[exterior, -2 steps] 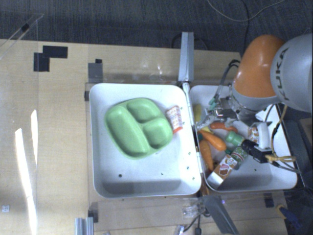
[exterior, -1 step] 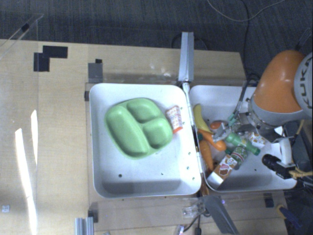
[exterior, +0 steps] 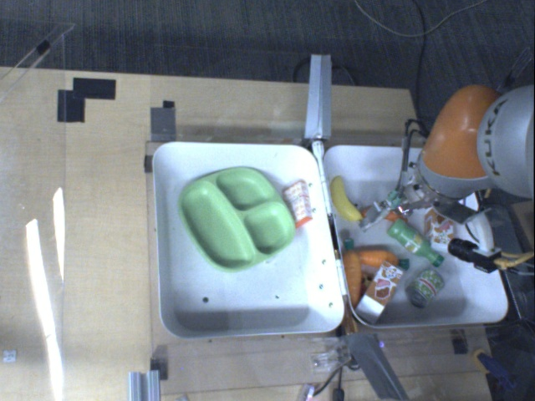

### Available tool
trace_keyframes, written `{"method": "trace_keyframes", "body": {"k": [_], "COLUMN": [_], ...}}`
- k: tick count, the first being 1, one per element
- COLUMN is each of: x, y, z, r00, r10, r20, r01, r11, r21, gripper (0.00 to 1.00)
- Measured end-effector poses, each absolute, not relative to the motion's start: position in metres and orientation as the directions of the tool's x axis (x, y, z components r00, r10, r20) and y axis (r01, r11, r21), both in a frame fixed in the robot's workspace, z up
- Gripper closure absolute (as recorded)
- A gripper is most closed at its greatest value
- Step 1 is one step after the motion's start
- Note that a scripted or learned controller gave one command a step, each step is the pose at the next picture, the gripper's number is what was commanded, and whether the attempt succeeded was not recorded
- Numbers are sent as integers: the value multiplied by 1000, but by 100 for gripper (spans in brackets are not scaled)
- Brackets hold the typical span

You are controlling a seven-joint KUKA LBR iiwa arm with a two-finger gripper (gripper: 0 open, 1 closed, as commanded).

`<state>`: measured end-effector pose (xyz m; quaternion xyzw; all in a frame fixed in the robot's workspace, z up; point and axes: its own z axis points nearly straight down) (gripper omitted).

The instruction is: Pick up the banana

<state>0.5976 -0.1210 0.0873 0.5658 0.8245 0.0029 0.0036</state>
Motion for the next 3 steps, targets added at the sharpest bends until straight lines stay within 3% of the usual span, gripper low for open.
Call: {"method": "trace_keyframes", "body": {"k": [1,2,3], "x": [661,664,663], "y": [-98,-101,-103], "z": [86,87,86], "r00": [-597,-718,-637], "r10": [802,696,770], "r20": [2,12,15], "r01": [802,696,770], "r11": [597,718,638], "r21": [-5,-22,-3], "gripper": [0,0,0]}}
